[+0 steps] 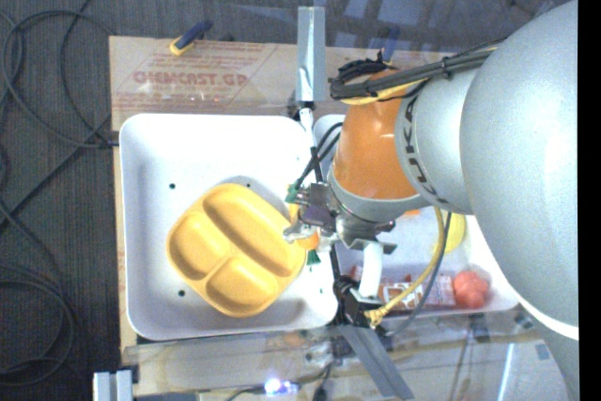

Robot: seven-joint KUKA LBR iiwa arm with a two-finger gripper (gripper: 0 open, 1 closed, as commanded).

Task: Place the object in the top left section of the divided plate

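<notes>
The yellow divided plate [235,249] lies tilted in the left bin [160,164], toward its lower right part, with three sections showing. My gripper [308,235] hangs at the plate's right edge, over the wall between the two bins, mostly hidden under the orange wrist band [376,155]. A small orange object [300,237] with green bits beside it peeks out just under the wrist, right against the plate's rim. Whether it is held I cannot tell.
The arm covers most of the right bin. At the right bin's lower end lie a red round item [470,286], a flat packaged item [418,293] and a bit of something yellow [454,235]. A blue-and-yellow tool [190,37] rests on the board behind the bins.
</notes>
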